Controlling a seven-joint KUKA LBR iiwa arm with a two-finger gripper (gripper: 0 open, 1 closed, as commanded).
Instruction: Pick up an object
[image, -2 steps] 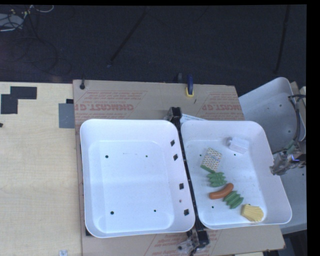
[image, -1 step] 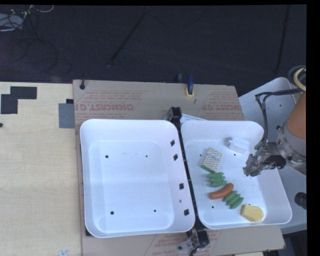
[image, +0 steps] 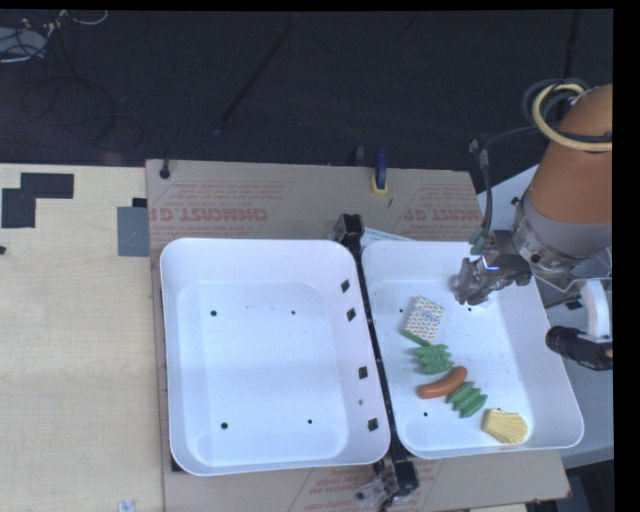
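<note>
5 small items cluster in my right bin (image: 540, 330); gripper (image: 472, 284) hovers above, jaw state I cannot tell

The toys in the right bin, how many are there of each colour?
Green: 2, a leafy green plastic piece and a ridged green plastic piece
Orange: 1, an orange sausage-shaped toy
Yellow: 1, a ridged yellow toy
White: 1, a white chequered square block
Total: 5
</note>
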